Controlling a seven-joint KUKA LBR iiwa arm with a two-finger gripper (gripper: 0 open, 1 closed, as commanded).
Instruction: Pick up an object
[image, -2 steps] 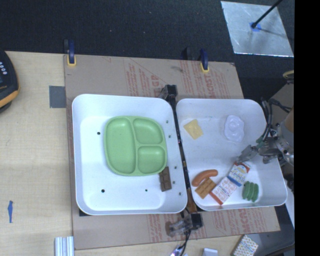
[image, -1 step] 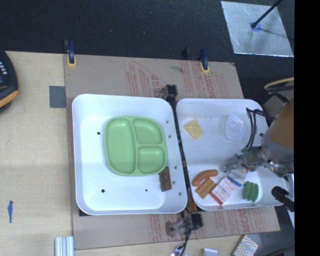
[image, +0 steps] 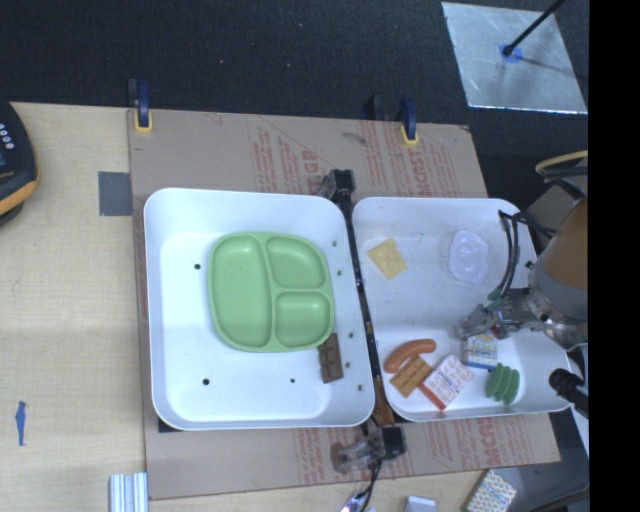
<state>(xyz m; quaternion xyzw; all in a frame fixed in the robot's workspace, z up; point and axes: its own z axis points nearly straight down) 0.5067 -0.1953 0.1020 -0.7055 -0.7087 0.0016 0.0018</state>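
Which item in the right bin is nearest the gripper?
The small white packet, just below the gripper. The green piece, the hot dog and the yellow square lie farther away.

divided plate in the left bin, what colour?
Light green; the divided plate shows clearly in the camera view, lying in the left bin.

Divided plate (image: 270, 291) in left bin (image: 175, 300), sausage (image: 410, 352) and packets (image: 447, 381) in right bin (image: 420, 215)

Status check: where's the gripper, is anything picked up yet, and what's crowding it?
Gripper low in right bin, nothing visibly held. Small carton just below it. Green toy, hot dog close by.
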